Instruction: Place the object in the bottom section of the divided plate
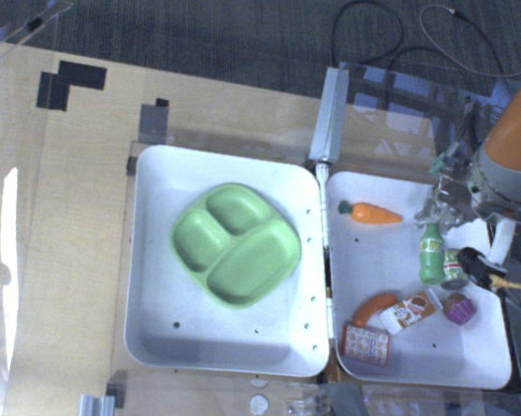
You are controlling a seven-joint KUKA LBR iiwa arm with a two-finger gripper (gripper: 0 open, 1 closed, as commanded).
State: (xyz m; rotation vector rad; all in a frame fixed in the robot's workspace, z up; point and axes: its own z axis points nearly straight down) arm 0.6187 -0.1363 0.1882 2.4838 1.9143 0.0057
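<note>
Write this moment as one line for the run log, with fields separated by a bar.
arm: over right bin | pincer: at top of green bottle | divided plate: left bin, no object in it | carrot: right bin

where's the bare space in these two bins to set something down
Left bin: bare floor rings the green divided plate, widest along the near wall and left side. The plate's three sections hold nothing. Right bin: bare between the carrot and the orange packet. Crowded at right, around the gripper, green bottle and purple item.
</note>
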